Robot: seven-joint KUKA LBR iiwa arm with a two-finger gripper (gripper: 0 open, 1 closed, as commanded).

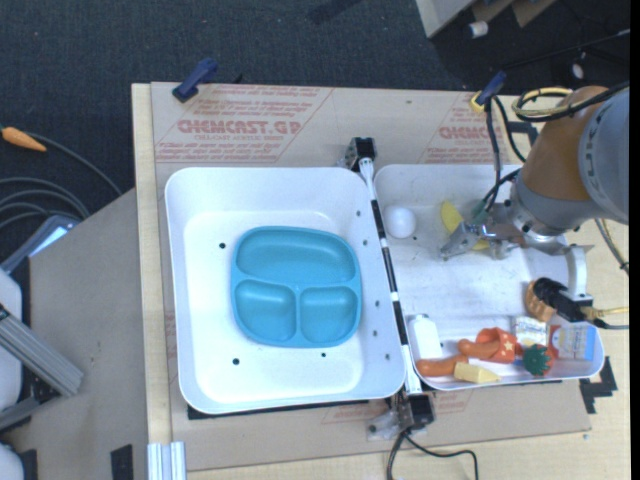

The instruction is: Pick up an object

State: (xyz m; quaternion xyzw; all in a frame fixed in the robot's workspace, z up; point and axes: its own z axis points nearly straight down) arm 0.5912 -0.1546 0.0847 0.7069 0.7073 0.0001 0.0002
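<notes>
My gripper (458, 245) hangs low over the upper middle of the right bin (455, 286), reaching in from the right. A small yellow object (451, 214) lies just above and beside its tip; whether they touch cannot be told. A white ball (401, 222) rests at the bin's upper left, apart from the gripper. Along the bin's front edge lie a white bottle (425, 334), an orange toy (487, 345), a yellow block (476, 372), a green piece (537, 360) and a pale packet (571, 342).
The left bin (195, 268) holds a blue divided plate (296, 286). A black divider rail (385, 268) runs between the bins. The grey arm with its orange band (560, 163) crosses the right bin's upper right corner.
</notes>
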